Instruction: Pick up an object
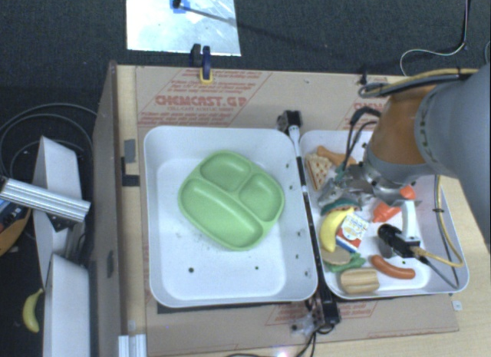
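End effector (343,187) low over toy food (343,229).

Arm (445,129) cut off at right edge; hides gripper (347,188) fingers & part of right bin (453,233); items underneath unclear.

The bench (230,94) bears two white bins (165,271) side by side.

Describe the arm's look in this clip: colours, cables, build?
A thick, rounded grey arm with an orange-brown band above the wrist. Thin dark cables run along the band. The metallic pincer is too blurred to detail.
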Robot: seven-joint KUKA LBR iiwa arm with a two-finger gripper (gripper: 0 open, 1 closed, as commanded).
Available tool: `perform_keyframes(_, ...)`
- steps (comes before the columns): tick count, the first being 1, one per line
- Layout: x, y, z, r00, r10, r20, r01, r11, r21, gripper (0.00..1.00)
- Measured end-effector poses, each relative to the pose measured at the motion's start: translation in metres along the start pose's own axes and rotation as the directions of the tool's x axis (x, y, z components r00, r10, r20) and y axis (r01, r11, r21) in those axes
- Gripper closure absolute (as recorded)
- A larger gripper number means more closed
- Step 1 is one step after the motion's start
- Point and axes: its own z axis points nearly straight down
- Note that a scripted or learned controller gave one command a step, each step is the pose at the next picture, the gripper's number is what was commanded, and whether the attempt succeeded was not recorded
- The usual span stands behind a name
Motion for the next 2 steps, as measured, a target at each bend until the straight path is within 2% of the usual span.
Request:
perform_keyframes(1, -0.028, 0.065, -0.045, 1.0, -0.006, 0.003, 0.006, 1.0, -0.019, 0.0)
perform_keyframes(2, -0.001, 0.085, -0.005, 1.0, -0.009, 0.007, 0.009, 1.0, -0.005, 0.0)
